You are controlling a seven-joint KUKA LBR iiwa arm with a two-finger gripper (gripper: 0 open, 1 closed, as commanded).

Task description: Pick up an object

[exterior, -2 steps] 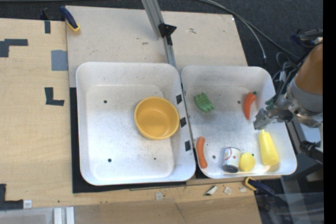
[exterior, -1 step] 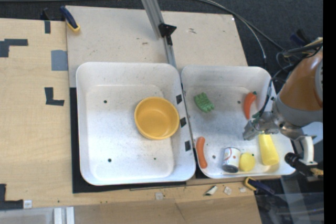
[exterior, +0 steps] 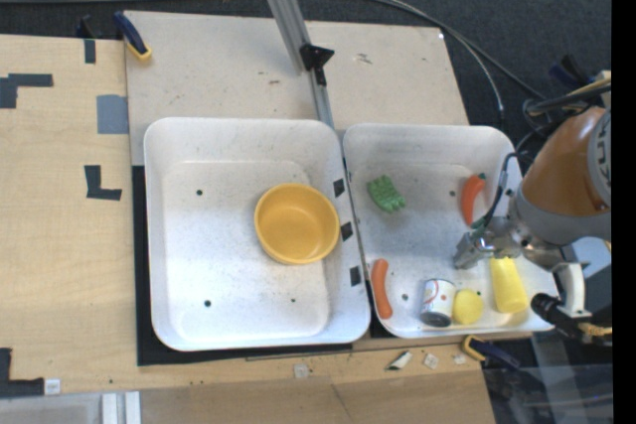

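Gripper (exterior: 475,248) of mine hovered at the right white bin's (exterior: 422,140) three o'clock, opening unreadable; the yellow plastic block (exterior: 508,283) lay at its five o'clock, wanting a centred descent.

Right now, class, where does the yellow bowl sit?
The yellow bowl sits in the left bin, toward its right side, near the divide with the right bin.

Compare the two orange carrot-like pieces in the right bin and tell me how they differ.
The upper carrot lies near the right bin's far right side, close to the hand; the lower carrot lies against its left wall. The upper one shows a green tip; the lower one shows none. Both are small, orange-red, slender, and lie roughly lengthwise up the view.
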